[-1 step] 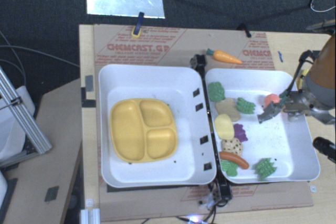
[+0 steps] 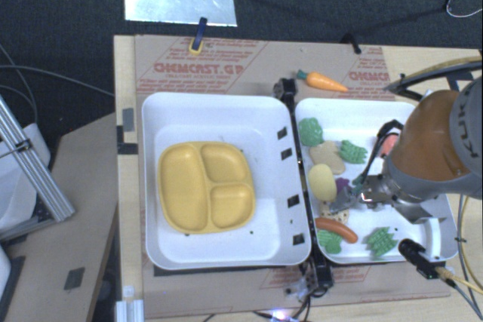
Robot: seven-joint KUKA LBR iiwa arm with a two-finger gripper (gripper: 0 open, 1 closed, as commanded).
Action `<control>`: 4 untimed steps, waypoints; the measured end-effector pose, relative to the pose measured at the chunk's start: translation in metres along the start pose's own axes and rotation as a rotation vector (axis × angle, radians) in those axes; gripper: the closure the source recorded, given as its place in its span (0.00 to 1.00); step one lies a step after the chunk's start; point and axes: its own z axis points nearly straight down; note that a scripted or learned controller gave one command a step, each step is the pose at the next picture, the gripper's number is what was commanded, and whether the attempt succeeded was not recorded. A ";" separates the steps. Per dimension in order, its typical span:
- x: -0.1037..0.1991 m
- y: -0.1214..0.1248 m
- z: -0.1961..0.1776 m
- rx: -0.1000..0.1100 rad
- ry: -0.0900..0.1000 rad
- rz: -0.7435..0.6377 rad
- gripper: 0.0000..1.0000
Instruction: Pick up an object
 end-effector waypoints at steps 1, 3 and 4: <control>-0.031 0.002 0.017 -0.009 -0.005 0.007 0.00; -0.019 0.070 0.013 -0.023 -0.004 0.002 1.00; 0.009 0.002 0.037 -0.005 -0.003 0.006 1.00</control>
